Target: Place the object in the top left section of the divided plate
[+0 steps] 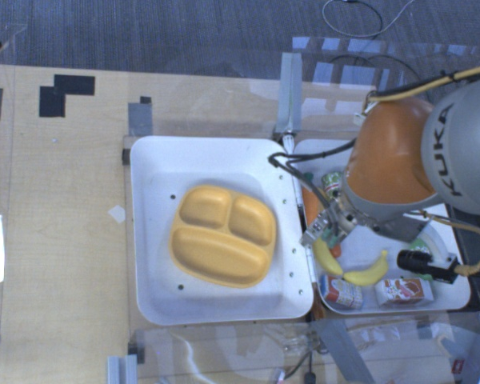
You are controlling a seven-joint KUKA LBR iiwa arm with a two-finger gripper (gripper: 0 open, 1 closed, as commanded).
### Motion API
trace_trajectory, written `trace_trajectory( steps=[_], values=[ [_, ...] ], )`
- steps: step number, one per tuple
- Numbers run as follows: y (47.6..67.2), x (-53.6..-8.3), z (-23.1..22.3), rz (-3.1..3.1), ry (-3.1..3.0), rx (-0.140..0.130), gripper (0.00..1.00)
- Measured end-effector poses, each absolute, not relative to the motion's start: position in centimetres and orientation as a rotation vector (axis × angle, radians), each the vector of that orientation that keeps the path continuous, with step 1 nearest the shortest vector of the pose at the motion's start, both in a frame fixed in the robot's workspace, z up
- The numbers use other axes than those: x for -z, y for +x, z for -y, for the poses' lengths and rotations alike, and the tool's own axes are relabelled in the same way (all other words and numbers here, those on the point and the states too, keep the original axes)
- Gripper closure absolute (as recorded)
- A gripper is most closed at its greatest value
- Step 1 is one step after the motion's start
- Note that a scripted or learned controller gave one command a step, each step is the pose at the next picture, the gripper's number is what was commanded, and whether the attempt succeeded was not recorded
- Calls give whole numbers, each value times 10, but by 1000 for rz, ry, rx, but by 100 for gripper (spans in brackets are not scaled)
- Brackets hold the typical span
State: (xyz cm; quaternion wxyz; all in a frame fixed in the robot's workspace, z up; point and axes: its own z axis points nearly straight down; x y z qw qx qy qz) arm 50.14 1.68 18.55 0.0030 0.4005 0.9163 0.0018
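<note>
While tool (322, 232) grip state unreadable, banana (354, 269) beside right bin's (456, 294) left rim, divided plate (222, 234) unobstructed.

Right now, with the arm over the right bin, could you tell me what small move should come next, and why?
Probably a short descent onto the banana. The gripper hovers beside its upper end in the right bin, and nothing shows between it, while the yellow divided plate in the left bin has nothing in its top left section.
</note>
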Motion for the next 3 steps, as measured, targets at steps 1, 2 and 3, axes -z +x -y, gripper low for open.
trace_trajectory(
  steps=[1, 2, 3],
  values=[
    [532, -243, -19, -3013, 860, -5, 100],
    [528, -364, -49, -3075, 590, -6, 100],
    [489, -355, -37, -3131, -60, -2, 100]
  ],
)
